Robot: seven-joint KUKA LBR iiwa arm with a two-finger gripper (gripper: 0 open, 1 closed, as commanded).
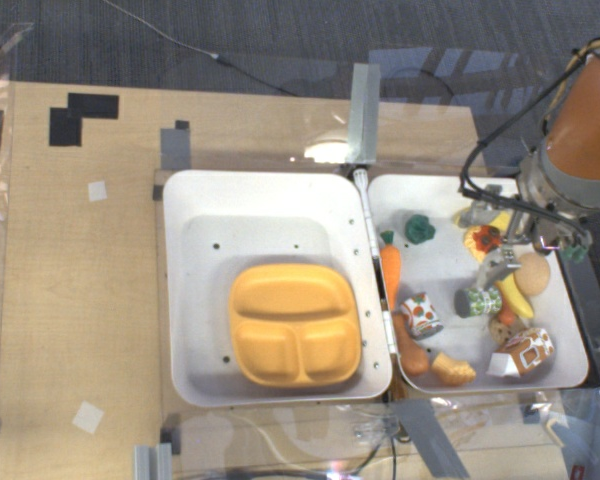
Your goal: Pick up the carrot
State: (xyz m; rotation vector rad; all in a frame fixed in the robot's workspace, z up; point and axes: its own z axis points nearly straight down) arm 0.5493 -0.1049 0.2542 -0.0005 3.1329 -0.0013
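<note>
Pincer (502,260) state we cannot tell; carrot (390,268) lies ungrasped at nine o'clock from it, so pickup remains undone.

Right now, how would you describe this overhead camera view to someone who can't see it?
A slim orange carrot lies along the left wall of the right-hand shallow white bin, among small toy foods, while the grey and orange robot arm's gripper hovers over the bin's right side, apart from the carrot. The left-hand white bin holds a yellow divided plastic tray.
</note>
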